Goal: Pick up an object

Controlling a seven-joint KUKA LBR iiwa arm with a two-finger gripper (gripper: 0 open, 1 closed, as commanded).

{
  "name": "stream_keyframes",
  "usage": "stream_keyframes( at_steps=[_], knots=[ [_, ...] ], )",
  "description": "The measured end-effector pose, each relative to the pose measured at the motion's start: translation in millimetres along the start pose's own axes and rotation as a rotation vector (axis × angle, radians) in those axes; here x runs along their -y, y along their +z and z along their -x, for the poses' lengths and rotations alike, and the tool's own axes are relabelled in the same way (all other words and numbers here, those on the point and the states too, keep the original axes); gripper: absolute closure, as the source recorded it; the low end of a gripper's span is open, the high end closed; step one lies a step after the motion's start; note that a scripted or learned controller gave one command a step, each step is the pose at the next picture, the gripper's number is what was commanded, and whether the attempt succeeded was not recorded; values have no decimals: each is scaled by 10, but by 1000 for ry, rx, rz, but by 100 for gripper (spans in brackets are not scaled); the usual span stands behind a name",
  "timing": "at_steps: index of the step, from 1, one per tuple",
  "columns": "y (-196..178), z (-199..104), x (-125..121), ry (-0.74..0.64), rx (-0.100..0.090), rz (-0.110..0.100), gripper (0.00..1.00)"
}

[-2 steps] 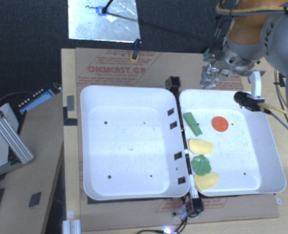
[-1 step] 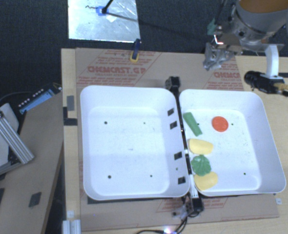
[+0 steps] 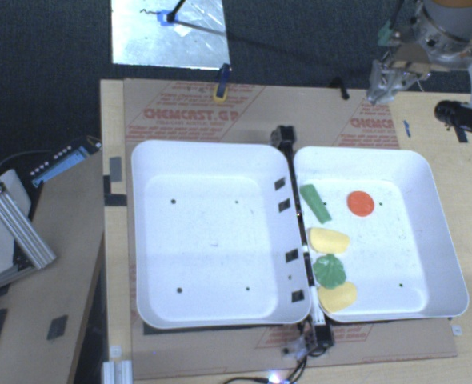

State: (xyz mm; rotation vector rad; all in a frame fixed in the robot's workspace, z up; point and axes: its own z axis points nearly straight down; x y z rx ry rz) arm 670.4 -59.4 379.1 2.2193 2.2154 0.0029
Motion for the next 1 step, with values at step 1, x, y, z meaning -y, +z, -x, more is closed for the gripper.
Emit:
stream_keyframes(
  at_steps=[1],
  knots=[
    [247, 569, 23, 2, 0, -4, 100]
  ],
)
